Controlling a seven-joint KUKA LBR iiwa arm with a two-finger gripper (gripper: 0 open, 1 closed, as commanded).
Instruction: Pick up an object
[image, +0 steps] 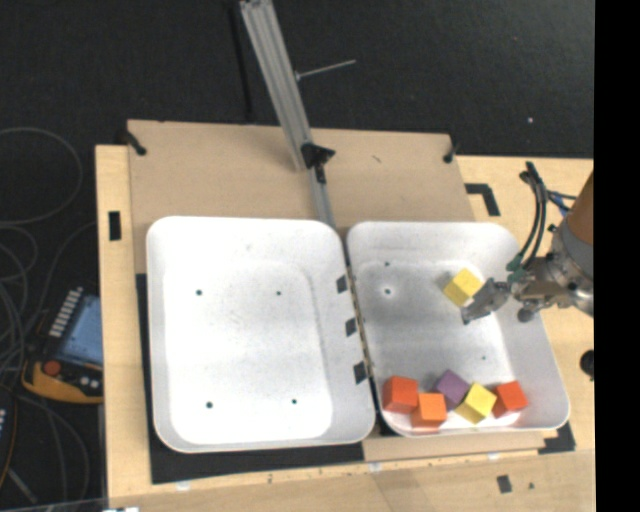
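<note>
Camera view gives us the right bin (400, 250) as our landmark; every position below is stated relative to it.

The gripper (497, 300) hangs over the far right part of the right bin, reaching in across its right wall. Two fingers are visible, one dark finger (478, 302) angled toward the bin's middle and one (527, 310) nearer the right wall, with a clear gap between them. We read the jaws as spread apart and holding nothing.

The nearest candidate is a yellow block (462, 286), lying alone in the far right quarter of the right bin, just beside the inner finger and slightly farther from the camera side. We cannot tell whether the finger touches it.

Five more blocks lie crowded along the near wall of the right bin: an orange-red block (401, 392), an orange block (431, 407), a purple block (452, 386), a second yellow block (479, 401) and a red block (510, 396). Several of these touch one another.

Handling judgement: the blocks appear small, rigid and light, with flat faces. We expect them to slide readily on the smooth bin floor, so a glancing contact may push a block aside. We recommend the isolated yellow block, taken across two opposite flat faces with the fingers straddling it before closing. The crowded group offers little finger clearance.

The left bin (250, 330) adjoins the right bin's left wall.
</note>
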